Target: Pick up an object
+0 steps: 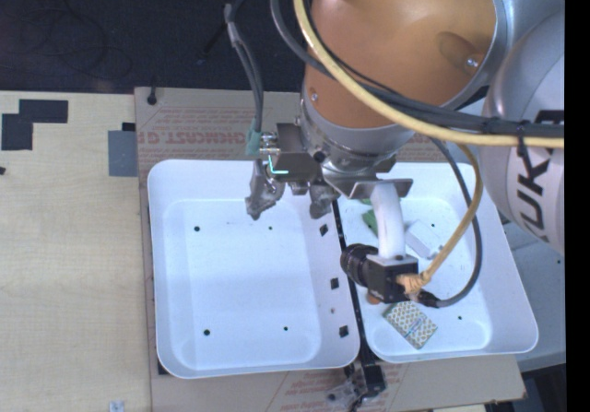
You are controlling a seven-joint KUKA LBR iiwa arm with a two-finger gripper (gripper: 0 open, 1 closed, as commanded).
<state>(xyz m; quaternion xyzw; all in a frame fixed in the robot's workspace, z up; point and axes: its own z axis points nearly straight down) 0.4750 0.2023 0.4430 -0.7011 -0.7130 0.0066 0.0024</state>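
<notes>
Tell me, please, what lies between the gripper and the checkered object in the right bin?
In the camera view, between the gripper and the checkered object lie the bins' adjoining rims and a black-and-white fitting.

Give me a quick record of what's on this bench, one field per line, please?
arm: grey with orange band, reaching in from the right over the bins
tool: hanging above the left bin's far edge, near the divide between bins
left bin: white, shallow
right bin: white, holds a few small things
patterned pad: near the right bin's front
green item: partly hidden under the arm, kind unclear
cables: yellow and black, looping over the right bin
</notes>
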